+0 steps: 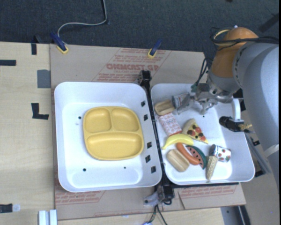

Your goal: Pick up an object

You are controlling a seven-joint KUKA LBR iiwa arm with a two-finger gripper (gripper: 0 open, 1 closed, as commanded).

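Over the right shallow white bin (239,170), you are seeing the two-finger metal gripper (183,101) hanging low at the far end, just beside a tan bread-shaped toy (163,108); fingers are too blurred, cannot tell their state. Nearer in that bin are lying a yellow plastic banana (180,140), a pizza slice toy (195,131) and a hot dog toy (178,160). A yellow divided plastic tray (114,132) is sitting in the left white bin (70,97).
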